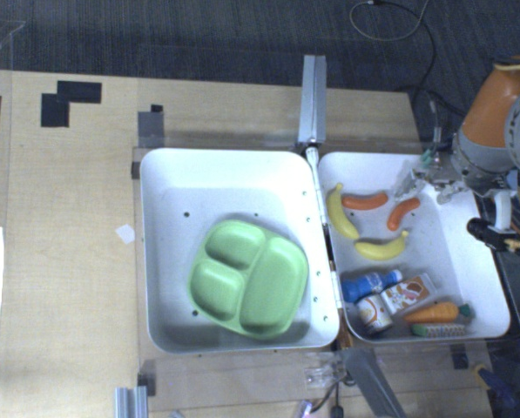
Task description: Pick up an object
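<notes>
Two shallow white bins side by side on a pale wooden bench; left bin point(159, 233) holds a green sectioned tray point(249, 277), three compartments, lying toward the near-right of the bin floor, tilted slightly; right bin point(477, 268) holds the small items.

Right bin contents: two bananas, one point(341, 213) curved along the left wall near the divider, the other point(381, 248) lying crosswise toward the middle; two orange-red sausage-like pieces, one point(365, 201) just beside the upper banana, the other point(404, 213) angled a little to its right, near but apart; along the near edge a blue-and-white bottle point(370, 285), a small carton point(405, 295) with red and white print touching or just beside it, a round-ended can or jar point(372, 315) below the bottle, and a carrot point(435, 313) with a green tip at the near-right.

Arm enters from the right, orange band point(489, 111) above the grey wrist; gripper point(435, 174) hangs over the far-right corner of the right bin, near the angled sausage piece but apart from it; cannot tell how the jaws stand, metal parts too small and cluttered; nothing visibly held.

A grey metal post point(312, 103) rises behind the divider between the bins; black cable point(390, 20) looped on the dark carpet beyond the bench.
</notes>
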You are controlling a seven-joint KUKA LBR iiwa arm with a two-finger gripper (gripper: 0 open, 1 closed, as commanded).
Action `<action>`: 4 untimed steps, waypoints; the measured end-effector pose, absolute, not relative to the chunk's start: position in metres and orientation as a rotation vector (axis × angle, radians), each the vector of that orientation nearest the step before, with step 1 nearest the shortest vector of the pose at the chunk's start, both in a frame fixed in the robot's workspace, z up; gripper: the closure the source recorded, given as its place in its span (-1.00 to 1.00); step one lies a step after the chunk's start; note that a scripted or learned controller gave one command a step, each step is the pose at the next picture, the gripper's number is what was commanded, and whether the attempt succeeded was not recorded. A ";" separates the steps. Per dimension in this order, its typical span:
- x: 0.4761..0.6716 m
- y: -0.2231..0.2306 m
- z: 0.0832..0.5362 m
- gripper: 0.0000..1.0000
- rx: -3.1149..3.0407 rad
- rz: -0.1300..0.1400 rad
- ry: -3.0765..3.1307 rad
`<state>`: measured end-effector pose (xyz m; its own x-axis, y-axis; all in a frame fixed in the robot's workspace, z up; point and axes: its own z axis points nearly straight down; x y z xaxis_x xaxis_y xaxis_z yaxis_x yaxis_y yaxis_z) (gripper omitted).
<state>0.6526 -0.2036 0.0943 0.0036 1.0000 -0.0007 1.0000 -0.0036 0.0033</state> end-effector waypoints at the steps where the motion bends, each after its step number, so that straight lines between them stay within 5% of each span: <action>1: 0.655 -0.202 0.104 1.00 2.212 0.003 2.224; 2: 0.671 -0.176 0.202 1.00 2.001 0.002 2.417; 4: 0.675 -0.173 0.220 1.00 1.982 0.002 2.426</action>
